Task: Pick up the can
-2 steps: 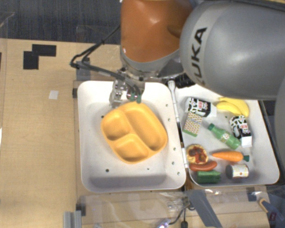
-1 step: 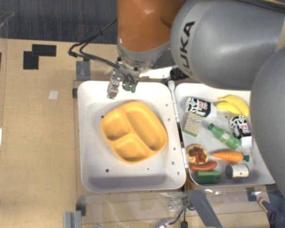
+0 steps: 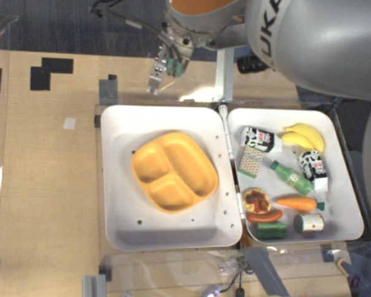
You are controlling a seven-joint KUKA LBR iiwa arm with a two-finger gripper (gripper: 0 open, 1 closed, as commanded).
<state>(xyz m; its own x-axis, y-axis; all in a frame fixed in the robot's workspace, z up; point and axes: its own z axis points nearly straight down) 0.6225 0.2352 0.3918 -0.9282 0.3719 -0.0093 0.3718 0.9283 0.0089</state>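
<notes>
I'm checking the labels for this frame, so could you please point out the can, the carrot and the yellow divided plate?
can (image 3: 310,223): camera view, middle of its side.
carrot (image 3: 295,203): camera view, middle of its orange body.
yellow divided plate (image 3: 205,166): camera view, its right rim.

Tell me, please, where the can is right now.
The can lies in the right bin, near its front right corner, just below the carrot and right of the green cucumber.

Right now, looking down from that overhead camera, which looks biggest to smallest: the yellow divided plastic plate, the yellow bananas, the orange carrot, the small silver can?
1. Yellow divided plastic plate
2. Yellow bananas
3. Orange carrot
4. Small silver can

Bananas and carrot look close.
</notes>
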